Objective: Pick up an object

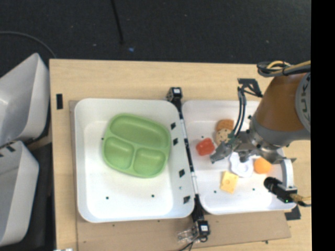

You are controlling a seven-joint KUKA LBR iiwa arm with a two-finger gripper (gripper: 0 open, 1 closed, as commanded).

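Observation:
The right bin [209, 200] holds several small objects: a red block [205, 147], a tan cookie-like piece [224, 125], a round speckled piece [222, 135], a yellow cheese wedge [229, 182], a white piece [240, 167] and an orange ball [262, 166]. My gripper [226, 151] hangs low over the bin's middle, just right of the red block and above the white piece. The arm's orange band hides the bin's right part.
The left bin [89, 192] holds a green divided plate [136, 146]. A black divider with clips [184, 150] runs between the bins. White casings [18, 103] stand at the left edge. A black cable [241, 109] loops above the gripper.

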